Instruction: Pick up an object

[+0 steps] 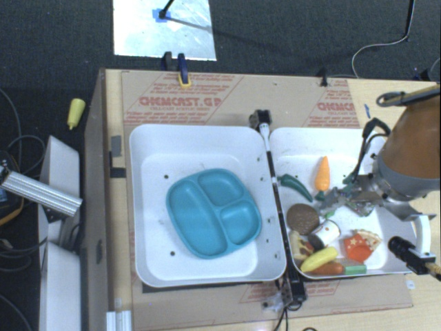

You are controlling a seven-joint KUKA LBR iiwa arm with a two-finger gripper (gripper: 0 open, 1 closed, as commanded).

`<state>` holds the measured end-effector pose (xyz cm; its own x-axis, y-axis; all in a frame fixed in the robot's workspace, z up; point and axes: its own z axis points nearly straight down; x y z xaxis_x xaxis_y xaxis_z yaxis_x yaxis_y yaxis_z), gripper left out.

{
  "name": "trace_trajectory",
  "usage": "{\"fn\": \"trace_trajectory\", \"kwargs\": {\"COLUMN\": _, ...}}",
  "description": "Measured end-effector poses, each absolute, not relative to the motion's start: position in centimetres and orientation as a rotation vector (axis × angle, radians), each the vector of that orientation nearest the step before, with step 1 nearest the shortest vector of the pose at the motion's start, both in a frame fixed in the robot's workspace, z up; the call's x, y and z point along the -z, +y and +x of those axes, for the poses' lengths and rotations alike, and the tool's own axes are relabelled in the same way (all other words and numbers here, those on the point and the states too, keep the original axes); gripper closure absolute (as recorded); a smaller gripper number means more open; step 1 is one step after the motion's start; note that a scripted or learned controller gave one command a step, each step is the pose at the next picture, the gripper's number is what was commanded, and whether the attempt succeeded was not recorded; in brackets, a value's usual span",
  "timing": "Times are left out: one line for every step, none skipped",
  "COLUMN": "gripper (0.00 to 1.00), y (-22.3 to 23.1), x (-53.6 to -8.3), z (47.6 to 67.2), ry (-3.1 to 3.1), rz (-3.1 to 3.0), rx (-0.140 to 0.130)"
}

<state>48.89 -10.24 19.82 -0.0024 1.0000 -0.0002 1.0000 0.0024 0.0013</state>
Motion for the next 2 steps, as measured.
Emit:
{"fn": "trace_trajectory", "kwargs": {"gripper": 0.0, "y": -12.2, "x": -11.0, "z": 59.6, "ry": 2.225, "rz": 2.219, "rx": 0.0}}
{"fn": "trace_trajectory", "kwargs": {"gripper": 0.0, "y": -12.6, "x": -8.9, "z": 52.7, "ry": 2.216, "rz": 2.214, "rx": -0.01}}
